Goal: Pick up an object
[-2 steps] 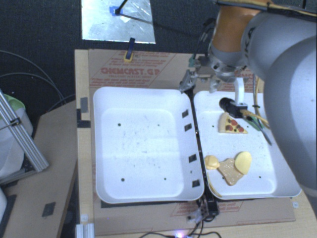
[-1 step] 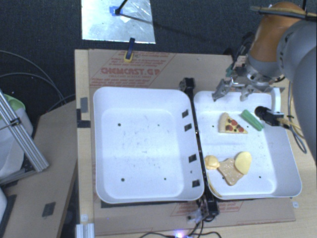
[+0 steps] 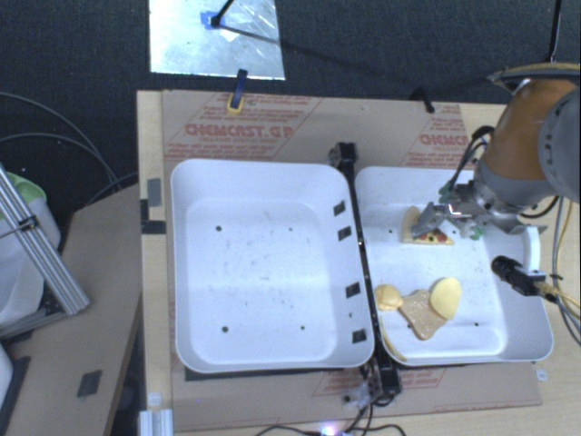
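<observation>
The right bin holds a yellow wedge with red spots near its back middle. Toward the front lie a yellow rounded piece, a flat tan piece and a small yellow lump, all touching or nearly so. My gripper hangs over the right edge of the wedge, close to it or touching it. Part of the wedge is hidden beneath the gripper. The grey arm with its orange band comes in from the right.
The left bin stands beside the right one, with a black clip-lined divide between them. A black part of the arm juts over the right bin's right wall. Cables run along the far right.
</observation>
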{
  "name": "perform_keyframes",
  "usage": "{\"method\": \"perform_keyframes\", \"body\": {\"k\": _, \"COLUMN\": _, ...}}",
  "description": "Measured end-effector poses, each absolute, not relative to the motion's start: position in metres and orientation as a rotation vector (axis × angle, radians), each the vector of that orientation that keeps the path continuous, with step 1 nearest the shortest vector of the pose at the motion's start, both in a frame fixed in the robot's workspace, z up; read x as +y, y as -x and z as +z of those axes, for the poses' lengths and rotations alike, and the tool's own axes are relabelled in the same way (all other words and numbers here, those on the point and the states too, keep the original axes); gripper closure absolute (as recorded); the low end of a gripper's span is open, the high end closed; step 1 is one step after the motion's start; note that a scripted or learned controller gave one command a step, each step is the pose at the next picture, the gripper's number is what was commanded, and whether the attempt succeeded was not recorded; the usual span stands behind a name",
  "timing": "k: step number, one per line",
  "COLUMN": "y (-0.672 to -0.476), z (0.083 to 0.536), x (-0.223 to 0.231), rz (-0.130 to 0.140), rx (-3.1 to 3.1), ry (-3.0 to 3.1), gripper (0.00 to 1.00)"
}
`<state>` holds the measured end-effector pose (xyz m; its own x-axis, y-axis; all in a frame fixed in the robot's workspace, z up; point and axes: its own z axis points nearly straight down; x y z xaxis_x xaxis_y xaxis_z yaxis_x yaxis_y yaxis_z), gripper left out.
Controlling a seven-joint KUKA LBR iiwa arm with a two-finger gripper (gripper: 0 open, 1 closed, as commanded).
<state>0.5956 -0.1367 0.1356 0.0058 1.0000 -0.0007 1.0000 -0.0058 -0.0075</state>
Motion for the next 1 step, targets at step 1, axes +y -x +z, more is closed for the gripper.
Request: {"method": "perform_keyframes", "body": {"k": 1, "y": -0.4839, "z": 0.0844, "x": -0.1313, "rz": -0.002, "rx": -2.214, "ry": 2.228, "gripper": 0.0}}
